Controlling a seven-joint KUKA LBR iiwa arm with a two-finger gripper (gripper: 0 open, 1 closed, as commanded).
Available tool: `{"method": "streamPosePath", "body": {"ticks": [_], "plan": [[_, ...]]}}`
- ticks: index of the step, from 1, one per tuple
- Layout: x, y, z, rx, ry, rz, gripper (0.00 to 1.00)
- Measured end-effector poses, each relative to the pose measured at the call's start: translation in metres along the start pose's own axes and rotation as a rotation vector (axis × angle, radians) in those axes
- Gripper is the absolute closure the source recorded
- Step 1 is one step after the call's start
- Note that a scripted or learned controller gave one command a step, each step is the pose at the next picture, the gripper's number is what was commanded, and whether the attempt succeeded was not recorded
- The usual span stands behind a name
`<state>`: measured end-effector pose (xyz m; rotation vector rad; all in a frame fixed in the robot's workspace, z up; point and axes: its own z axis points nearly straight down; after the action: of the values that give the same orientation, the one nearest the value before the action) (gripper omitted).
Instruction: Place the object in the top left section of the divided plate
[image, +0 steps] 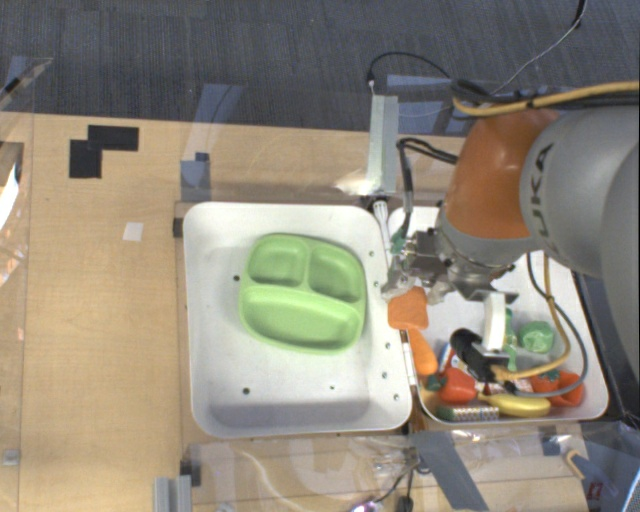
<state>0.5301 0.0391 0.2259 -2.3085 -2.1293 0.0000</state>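
Two white bins sit side by side on the worktop (90, 330). The left bin (215, 400) holds a green plate (300, 292) with three sections. The right bin (590, 395) holds a pile of toy food: a carrot (424, 355), a yellow banana (515, 405), a red pepper (457, 385) and a green piece (537, 338).

The big grey arm (590, 190) reaches in from 3 o'clock. Its fingers (405, 288) hang over the wall between the two bins, just past the plate's 3 o'clock edge. An orange piece (408, 311) sits right under the fingers and looks like it is pinched between them, so I think that is the thing to move. The fingers look close together around it, but the grip is small and hard to see well.

The top left section (277, 258) of the plate is at about 9 o'clock from the fingers, past the top right section (334, 270). Nothing lies in either one yet.

What could go wrong? The grip looks thin, so the orange piece could slip out and fall on the bin wall or back in the pile. If the arm stops too soon, the piece lands in the top right section. The piece hangs low, so it could also bump the plate's rim and push the plate out of place.
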Motion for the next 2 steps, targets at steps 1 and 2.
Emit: {"method": "streamPosePath", "body": {"ticks": [1, 2], "plan": [[-0.065, -0.021, -0.065, -0.004, -0.001, -0.089, 1.0], [-0.003, -0.041, -0.081, -0.003, -0.001, -0.003, 1.0]]}}
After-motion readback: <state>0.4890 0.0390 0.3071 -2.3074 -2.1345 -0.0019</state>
